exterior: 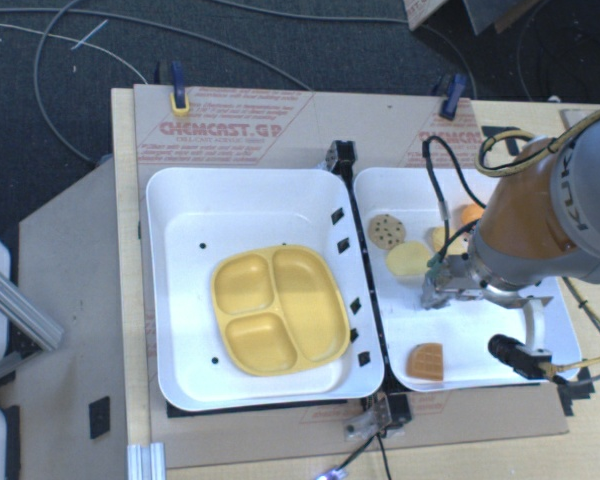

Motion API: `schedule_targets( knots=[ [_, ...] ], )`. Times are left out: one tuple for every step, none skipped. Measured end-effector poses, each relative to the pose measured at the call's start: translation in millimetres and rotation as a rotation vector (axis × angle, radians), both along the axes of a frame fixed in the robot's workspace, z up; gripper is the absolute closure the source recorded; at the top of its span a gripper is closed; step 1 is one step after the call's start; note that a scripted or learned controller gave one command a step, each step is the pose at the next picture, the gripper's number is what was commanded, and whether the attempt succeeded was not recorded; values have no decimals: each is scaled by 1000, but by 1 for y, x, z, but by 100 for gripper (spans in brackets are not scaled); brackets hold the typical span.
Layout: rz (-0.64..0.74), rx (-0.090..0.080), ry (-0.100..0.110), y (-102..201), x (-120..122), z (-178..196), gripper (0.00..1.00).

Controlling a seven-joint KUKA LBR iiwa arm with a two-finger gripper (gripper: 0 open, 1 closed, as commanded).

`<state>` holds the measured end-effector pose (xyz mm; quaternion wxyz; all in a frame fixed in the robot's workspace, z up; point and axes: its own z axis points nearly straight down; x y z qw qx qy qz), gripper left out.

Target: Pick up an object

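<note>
In the right bin I hold the gripper low beside the pale yellow disc — approach step; finger state indeterminate — next: descend, close.

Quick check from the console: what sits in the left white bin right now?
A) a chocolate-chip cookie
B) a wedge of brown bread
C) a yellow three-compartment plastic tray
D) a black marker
C: the yellow three-compartment plastic tray lies in the left white bin; the food items lie in the right bin.
</note>
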<state>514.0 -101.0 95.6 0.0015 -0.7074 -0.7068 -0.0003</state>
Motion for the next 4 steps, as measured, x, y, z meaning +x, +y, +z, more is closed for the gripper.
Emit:
schedule_targets(
  knots=[
    [1,-3,-6,4,-5,46,100],
    [1,-3,-8,4,-12,106,100],
    [2,-3,-5,4,-11,126,100],
    [7,0,-3,58,10,118,100]
  ],
)
